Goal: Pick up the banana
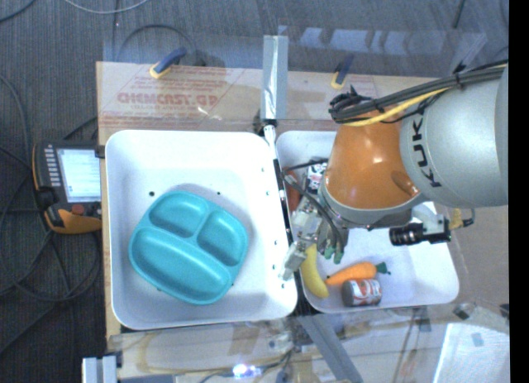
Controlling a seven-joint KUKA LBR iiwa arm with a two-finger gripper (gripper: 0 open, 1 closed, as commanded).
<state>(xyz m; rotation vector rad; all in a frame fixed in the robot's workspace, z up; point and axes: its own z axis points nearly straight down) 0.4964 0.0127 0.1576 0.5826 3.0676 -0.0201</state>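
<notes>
You see the banana (312, 274) lying at the near left corner of the right bin (430, 290), beside the carrot (354, 272) and can (362, 292), with the gripper (310, 236) poised just above it, its grip state indiscernible here.

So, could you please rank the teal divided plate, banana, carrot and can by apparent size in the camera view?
1. teal divided plate, by far the largest.
2. banana, partly hidden by the tool.
3. carrot and can look alike; I will not rank them.
</notes>
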